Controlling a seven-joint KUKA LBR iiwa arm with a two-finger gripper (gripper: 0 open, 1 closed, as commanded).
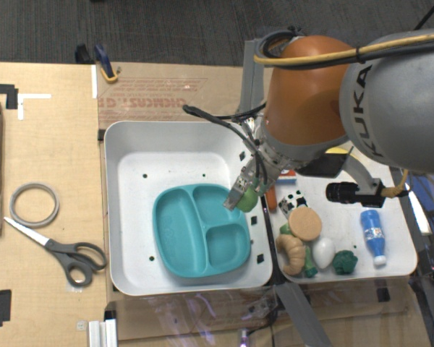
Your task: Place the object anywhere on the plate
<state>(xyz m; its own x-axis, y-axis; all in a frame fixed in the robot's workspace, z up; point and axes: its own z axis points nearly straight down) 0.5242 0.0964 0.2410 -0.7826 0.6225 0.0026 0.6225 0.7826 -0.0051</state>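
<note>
Object (248,199) green, gripped between fingers (239,194) | hangs over plate (201,230) right rim | release left to do

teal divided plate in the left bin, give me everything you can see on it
The teal divided plate looks like matte moulded plastic, a rounded rectangle with three compartments: one long one at its left and two smaller at right. It lies flat and slightly rotated on the left white bin's floor. Its compartments look bare. The gripper, with something green at its tip, hangs over its upper right corner.

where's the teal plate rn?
The teal three-compartment plastic plate lies in the left white bin, toward its front right corner, directly beside the end effector.
</note>
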